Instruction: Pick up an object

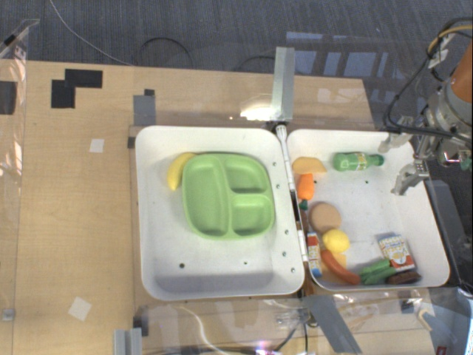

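My gripper [400,163] hangs over the far right edge of the right bin [369,202], open, with nothing between its fingers. A green bottle [358,161] lies on its side just left of it. Further left are an orange-yellow piece [309,166] and a small carrot [306,187]. Below them sit a brown potato [324,217] and a yellow lemon [336,240]. Along the bin's near edge lie a red sausage [338,268], a green pepper [377,271], a small printed box [394,248] and a dark brown item [403,277].
The left bin [159,265] holds a green divided plate [228,194] with a banana [177,170] beside its far left corner. A metal post [283,87] stands behind the divider between the bins. Cables run at the right behind the arm.
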You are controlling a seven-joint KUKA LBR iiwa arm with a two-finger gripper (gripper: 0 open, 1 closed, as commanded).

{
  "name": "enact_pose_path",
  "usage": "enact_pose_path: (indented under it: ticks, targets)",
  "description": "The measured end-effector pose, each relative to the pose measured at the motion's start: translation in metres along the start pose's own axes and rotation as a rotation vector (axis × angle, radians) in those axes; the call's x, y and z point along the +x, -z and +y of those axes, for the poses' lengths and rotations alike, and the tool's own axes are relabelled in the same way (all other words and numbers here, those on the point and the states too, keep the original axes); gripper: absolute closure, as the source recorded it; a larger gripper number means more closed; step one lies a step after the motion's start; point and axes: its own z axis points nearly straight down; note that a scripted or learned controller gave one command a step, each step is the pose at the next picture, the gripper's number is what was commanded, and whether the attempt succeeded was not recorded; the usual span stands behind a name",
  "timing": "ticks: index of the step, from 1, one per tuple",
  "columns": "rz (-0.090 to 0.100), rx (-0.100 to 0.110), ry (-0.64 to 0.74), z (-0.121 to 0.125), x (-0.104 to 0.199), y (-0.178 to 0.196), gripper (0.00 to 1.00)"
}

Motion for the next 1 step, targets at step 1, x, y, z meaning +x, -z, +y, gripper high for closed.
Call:
enact_pose_path:
  ticks: [1]
  targets:
    - [0.009,-0.005,0.215,0.0293,0.0198,-0.1557,0.0]
